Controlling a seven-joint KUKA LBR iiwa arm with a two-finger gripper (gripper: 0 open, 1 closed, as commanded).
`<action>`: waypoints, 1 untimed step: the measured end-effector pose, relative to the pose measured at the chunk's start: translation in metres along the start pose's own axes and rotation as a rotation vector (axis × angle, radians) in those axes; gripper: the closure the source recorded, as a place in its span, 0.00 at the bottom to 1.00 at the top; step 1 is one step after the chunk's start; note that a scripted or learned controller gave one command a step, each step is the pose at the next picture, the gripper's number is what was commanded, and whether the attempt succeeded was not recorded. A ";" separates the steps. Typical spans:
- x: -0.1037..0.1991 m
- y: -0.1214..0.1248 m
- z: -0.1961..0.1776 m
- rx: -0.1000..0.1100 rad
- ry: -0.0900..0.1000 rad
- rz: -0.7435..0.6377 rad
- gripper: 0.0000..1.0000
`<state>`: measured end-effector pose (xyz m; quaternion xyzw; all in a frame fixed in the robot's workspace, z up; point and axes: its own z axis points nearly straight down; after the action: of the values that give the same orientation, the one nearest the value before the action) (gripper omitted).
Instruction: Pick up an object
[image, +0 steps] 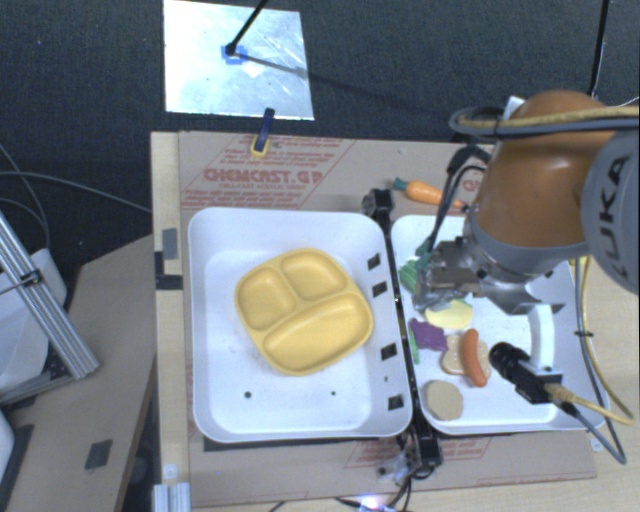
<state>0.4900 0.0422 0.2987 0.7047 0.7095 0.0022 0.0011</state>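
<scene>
We see two white bins side by side on a cardboard sheet (270, 165). The left bin (215, 400) holds a yellow divided plate (303, 310), lying flat near the middle, its three compartments bare. The right bin (500, 415) holds the small toy foods: a green leafy piece (411, 273) near the divider, a pale yellow piece (451, 315), a purple piece (428, 336) just below it, a hot dog (470, 357) with a red sausage on a bun, and a tan round cookie (444, 400) at the near edge. An orange carrot (428, 193) lies beyond the right bin's far rim. The arm (545, 170) reaches in from the right and hangs over the right bin, with the gripper (440, 285) low over the green and yellow pieces. Whether it is open or closed, and whether it grips anything, we cannot tell; its body hides the tips. A black part (518, 370) juts out beside the hot dog.
</scene>
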 end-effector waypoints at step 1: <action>0.083 -0.003 -0.043 -0.001 0.003 -0.007 1.00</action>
<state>0.4866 0.1250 0.3420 0.7023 0.7118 0.0034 0.0003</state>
